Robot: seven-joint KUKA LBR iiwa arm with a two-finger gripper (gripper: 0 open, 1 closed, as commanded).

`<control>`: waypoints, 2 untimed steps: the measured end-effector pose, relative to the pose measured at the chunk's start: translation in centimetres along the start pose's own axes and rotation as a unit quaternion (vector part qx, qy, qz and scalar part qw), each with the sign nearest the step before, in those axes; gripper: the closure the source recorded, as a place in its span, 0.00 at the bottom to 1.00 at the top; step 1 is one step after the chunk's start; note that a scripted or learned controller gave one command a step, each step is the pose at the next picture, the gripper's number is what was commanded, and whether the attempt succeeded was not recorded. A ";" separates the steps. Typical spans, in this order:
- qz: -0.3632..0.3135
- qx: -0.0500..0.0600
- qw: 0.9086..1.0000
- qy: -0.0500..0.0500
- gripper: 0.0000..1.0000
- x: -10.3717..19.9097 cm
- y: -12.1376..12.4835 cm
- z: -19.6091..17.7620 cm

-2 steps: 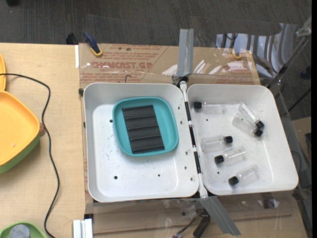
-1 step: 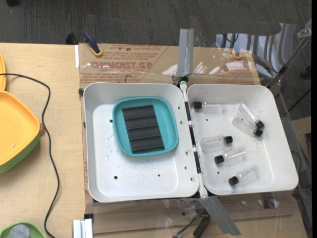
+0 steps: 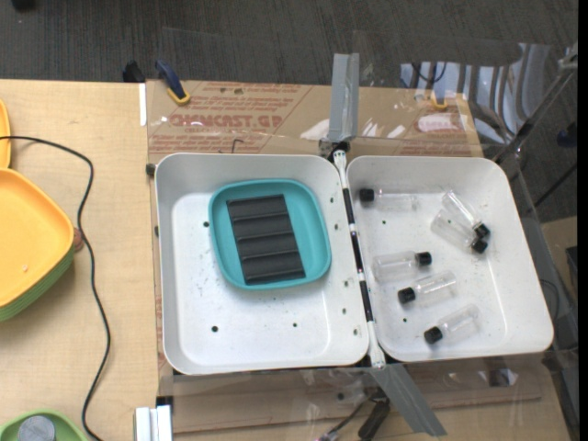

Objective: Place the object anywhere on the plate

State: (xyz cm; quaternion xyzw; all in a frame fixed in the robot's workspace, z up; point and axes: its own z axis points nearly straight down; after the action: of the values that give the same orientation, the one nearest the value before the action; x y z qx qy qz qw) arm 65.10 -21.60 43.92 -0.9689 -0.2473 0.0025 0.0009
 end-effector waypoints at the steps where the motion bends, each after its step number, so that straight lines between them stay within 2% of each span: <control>1: 0.066 0.000 0.998 0.000 0.00 -0.2 0.4 -0.1; 2: 0.139 0.000 0.990 0.000 0.00 -0.6 0.4 0.0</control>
State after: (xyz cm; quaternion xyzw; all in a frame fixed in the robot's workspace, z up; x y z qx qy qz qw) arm 64.80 -22.23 43.91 -0.9939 -0.1100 0.0028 0.0009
